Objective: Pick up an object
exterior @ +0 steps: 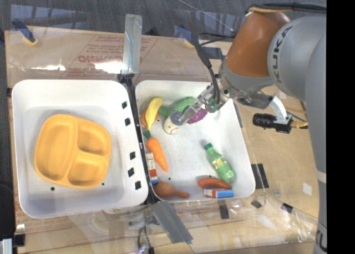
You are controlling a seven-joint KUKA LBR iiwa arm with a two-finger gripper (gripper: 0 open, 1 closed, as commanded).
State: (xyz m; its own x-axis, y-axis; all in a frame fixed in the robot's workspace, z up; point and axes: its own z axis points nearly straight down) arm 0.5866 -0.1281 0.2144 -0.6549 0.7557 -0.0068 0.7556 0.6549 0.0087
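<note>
At the right bin's [239, 136] upper edge, the gripper [206, 105] sits low over a purple item [197, 116] and a green leafy toy [183, 105]; whether it grips anything I cannot tell. Nearby lie a glossy banana [152, 110], tapered carrot [157, 153], green bottle [219, 162]. The left bin [22, 103] holds a smooth yellow divided tray [72, 150].

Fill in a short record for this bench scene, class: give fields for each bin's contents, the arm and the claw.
left bin: yellow divided tray
right bin: banana, carrot, green bottle, baseball, other small toys
arm: reaches in from the right
claw: low over the right bin's far side, by a green and purple item
</note>
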